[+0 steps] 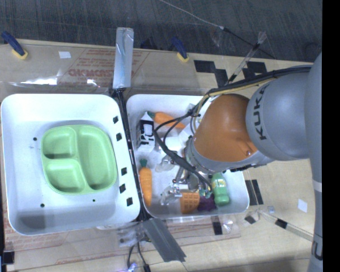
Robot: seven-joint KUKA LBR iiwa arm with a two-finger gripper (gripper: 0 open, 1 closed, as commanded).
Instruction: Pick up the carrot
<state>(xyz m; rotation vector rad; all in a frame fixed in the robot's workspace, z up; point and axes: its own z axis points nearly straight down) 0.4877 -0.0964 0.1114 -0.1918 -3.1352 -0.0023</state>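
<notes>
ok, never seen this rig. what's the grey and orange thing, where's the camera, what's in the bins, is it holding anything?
The grey machine with the orange band is a KUKA robot arm reaching in from the right. One fixed camera looks down at a slant on two shallow white bins. The left bin holds a pale green three-section plastic tray. The right bin holds toy food: an orange carrot along its left wall, another orange piece near the top, an orange waffle-textured block and a green block. The metal two-finger gripper hangs low in the right bin beside the carrot; I can't tell whether it grips anything.
</notes>
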